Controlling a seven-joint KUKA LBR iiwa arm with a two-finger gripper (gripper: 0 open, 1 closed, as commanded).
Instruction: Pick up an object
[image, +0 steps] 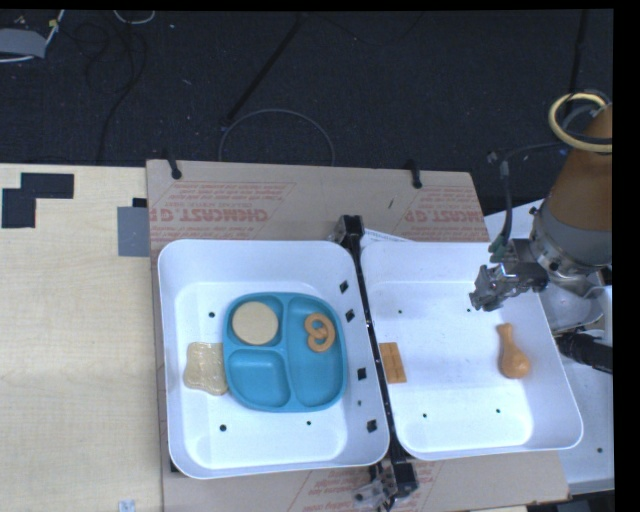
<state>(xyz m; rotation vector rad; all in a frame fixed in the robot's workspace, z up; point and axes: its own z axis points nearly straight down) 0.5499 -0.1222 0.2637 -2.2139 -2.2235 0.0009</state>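
Tray (262, 382) in left bin (190, 290); drumstick (512, 352) in right bin (440, 420).

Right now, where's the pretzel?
The pretzel sits in the upper right compartment of the blue tray in the left bin, beside the round cracker.

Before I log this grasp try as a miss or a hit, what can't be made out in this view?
- Gripper: small and dark; its state is unclear.
- Arm: cut off by the right edge.
- Tan slab: its right edge sits under the blue tray.
- Orange card: too small to identify.
- Drumstick: lies apart from the gripper; details blurred.
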